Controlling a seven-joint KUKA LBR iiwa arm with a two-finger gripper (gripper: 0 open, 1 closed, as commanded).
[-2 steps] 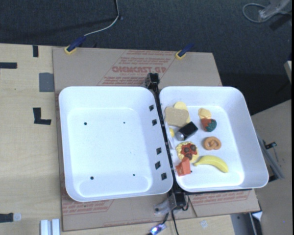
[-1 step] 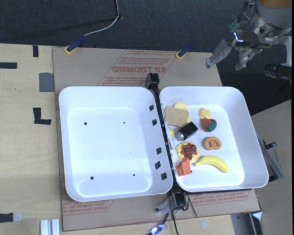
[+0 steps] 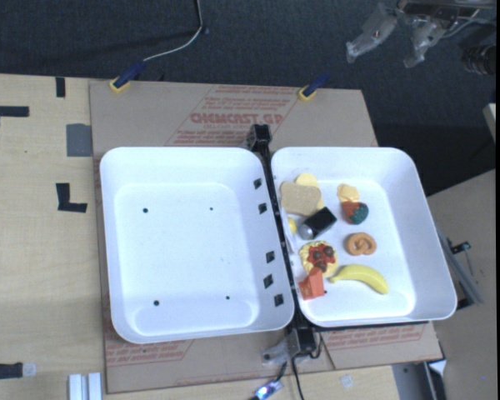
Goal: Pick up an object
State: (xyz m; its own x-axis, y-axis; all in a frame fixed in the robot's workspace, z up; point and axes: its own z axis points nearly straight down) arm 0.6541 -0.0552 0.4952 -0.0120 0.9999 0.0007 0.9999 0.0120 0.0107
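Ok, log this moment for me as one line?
gripper: open, raised beyond the bins, holding nothing | right bin: banana, pretzel, black block, other items | pick: not started

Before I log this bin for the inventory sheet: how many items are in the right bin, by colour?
Right bin:
Yellow: 3 (banana, two small pieces)
Tan/orange: 2
Black: 1
Red or red mixed: 3
Total: 9

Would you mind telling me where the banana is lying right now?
The banana lies in the right bin, near its front edge in the camera view, just below the orange pretzel-like piece and right of the red block.
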